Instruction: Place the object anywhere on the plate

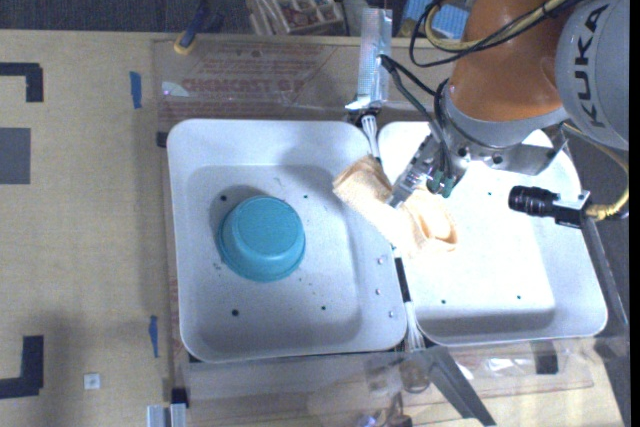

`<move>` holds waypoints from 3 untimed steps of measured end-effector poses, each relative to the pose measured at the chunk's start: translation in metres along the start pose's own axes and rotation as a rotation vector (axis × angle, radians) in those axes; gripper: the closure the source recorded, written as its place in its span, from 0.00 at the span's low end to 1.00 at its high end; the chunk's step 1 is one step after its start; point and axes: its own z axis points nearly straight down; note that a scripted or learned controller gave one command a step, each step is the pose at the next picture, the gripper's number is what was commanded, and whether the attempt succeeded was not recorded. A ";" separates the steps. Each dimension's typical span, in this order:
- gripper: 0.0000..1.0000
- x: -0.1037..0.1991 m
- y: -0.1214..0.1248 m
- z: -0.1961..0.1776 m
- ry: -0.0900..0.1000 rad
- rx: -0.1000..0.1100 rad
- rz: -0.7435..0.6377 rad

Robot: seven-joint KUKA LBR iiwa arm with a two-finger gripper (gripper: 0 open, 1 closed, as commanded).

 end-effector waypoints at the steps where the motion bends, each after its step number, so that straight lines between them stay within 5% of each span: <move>1: 1.00 0.047 0.028 0.012 -0.001 -0.001 -0.396; 2: 1.00 0.087 0.056 0.008 0.000 -0.001 -0.634; 3: 0.00 0.087 0.056 0.008 -0.001 -0.001 -0.634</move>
